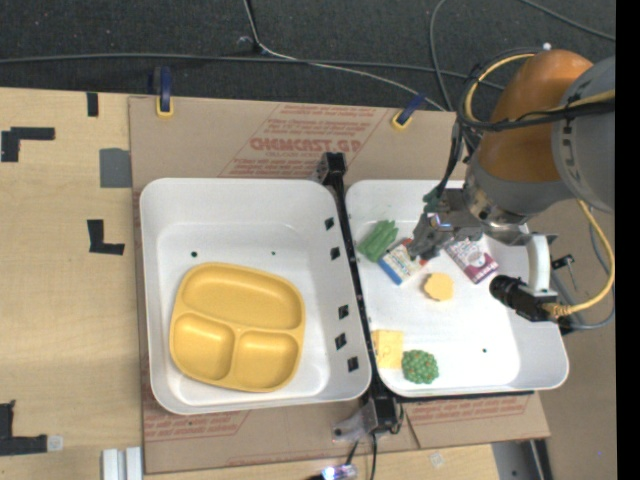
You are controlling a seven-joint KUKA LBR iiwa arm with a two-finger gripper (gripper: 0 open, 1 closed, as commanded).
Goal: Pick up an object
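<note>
My gripper (432,236) hangs low over the upper part of the right bin (500,368), with the orange-banded wrist above it at the right. Just left of and below it lies a small blue and white packet (398,263). A green leafy piece (378,238) sits further left, near the divider. A pink and purple packet (473,258) lies to the gripper's right. Below the gripper rests a round orange piece (438,288). I see nothing held in the gripper.
A yellow block (388,346) and a green broccoli-like piece (420,366) lie near the right bin's front edge. The left bin (170,208) holds a yellow divided plate (238,325). Cables loop around the arm at the right.
</note>
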